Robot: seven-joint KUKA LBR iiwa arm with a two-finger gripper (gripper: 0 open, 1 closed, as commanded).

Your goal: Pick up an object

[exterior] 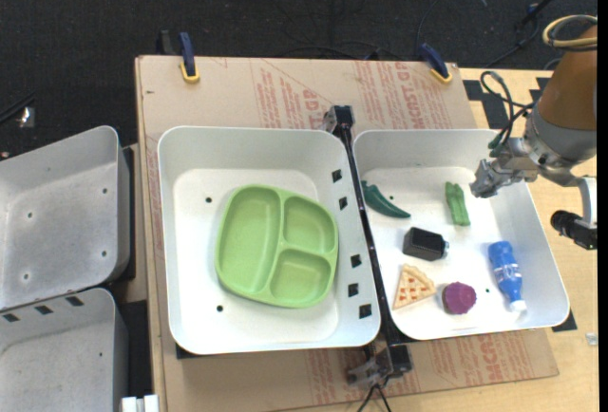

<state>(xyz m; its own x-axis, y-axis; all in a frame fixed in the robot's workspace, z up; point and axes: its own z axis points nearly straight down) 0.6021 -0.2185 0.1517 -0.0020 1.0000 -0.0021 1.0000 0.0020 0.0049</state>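
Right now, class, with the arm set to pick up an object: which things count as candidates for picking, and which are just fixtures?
Candidates, right bin:
dark green pepper
light green pod
black block
pizza slice toy
purple ball
blue bottle

Fixtures:
green divided plate
left white bin
yellow clamps
gripper, near the pod

hand (483,184) over right bin (541,239) | near green pod (457,204) | divided plate (277,246) in left bin (180,239)

right bin: green pepper (383,199), green pod (457,205), black block (424,243), pizza slice (412,288), purple lump (459,298), blue bottle (505,273).
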